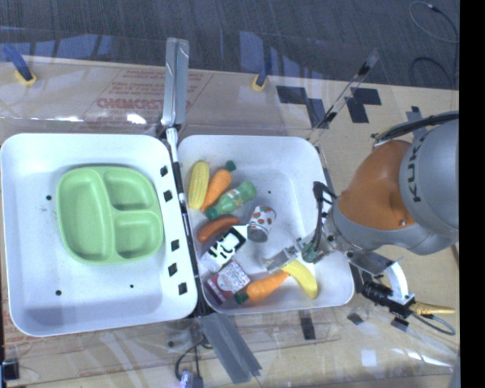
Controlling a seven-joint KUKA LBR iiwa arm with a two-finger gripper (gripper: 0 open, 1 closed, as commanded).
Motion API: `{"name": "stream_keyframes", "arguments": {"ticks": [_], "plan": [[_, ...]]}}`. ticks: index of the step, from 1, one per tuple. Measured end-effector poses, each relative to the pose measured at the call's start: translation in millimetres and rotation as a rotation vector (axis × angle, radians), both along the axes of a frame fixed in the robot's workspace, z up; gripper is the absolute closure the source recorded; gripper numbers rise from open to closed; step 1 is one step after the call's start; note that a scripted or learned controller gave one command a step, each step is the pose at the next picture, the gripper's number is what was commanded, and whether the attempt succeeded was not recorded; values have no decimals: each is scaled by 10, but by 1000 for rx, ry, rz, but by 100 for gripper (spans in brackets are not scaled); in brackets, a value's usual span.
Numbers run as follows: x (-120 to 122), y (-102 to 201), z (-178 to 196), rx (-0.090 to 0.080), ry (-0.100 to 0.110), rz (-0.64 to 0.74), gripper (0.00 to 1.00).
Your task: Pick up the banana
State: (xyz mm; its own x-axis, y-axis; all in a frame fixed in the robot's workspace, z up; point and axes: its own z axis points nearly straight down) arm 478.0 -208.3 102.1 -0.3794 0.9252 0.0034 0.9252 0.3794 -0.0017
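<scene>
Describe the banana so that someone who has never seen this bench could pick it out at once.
Start at the right bin, the one crowded with toy food. Go to its near right corner, just below the gripper. The banana lies there, short, curved and plain yellow, its left end against an orange carrot; the corn cob, also yellow, is straight and lies far off at the bin's upper left.

Fixed overhead cam, slanted, both bins (pixel 16 217)
</scene>
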Motion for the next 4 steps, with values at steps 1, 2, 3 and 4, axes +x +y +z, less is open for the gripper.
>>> {"name": "stream_keyframes", "arguments": {"ticks": [1, 2, 3, 4], "plan": [[13, 5, 101, 0, -2, 4, 100], [-7, -2, 106, 0, 1, 82, 100], [-8, -3, 106, 0, 1, 82, 0], [-1, 1, -98, -1, -1, 62, 0]]}}
